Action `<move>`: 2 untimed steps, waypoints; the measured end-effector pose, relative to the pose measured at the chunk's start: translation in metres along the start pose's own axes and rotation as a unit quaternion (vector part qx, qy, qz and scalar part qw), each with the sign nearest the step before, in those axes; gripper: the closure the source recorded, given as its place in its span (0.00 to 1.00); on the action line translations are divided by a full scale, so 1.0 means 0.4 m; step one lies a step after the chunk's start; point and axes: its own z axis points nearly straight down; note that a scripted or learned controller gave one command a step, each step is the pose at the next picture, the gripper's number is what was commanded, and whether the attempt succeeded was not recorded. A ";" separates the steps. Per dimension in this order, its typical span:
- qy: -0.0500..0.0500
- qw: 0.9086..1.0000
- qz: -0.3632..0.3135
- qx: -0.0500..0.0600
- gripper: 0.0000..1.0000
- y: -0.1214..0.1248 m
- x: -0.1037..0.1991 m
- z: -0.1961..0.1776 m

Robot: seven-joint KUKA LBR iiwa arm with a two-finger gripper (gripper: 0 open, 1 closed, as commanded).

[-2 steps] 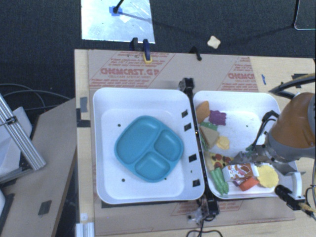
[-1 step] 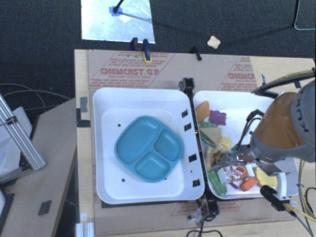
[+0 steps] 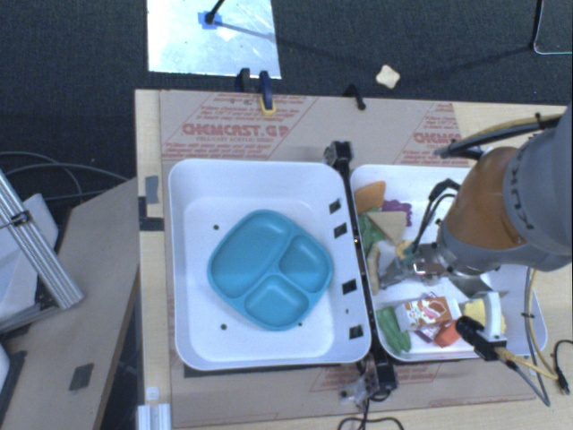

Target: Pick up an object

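- Arm [image 3: 501,209] was seen reaching over the right bin [image 3: 528,330].
- Gripper [image 3: 405,262] was lowered among cluttered toys [image 3: 425,316]; its grasp could not be told, possibly nothing.
- Blue tray [image 3: 270,269] was seen in the left bin [image 3: 197,195].

A blue sectioned plate [image 3: 270,268] lies in the left white bin [image 3: 192,195], which rests on a cardboard-covered counter [image 3: 242,128]. Beyond the counter, a shiny square sheet [image 3: 179,25] and a small pale scrap [image 3: 387,76] sit on the dark carpet [image 3: 63,61].
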 end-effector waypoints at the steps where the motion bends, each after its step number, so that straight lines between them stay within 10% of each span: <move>1: 0.001 1.000 0.001 0.000 1.00 -0.001 0.000 -0.026; 2: 0.003 1.000 -0.003 -0.001 1.00 -0.051 0.212 -0.262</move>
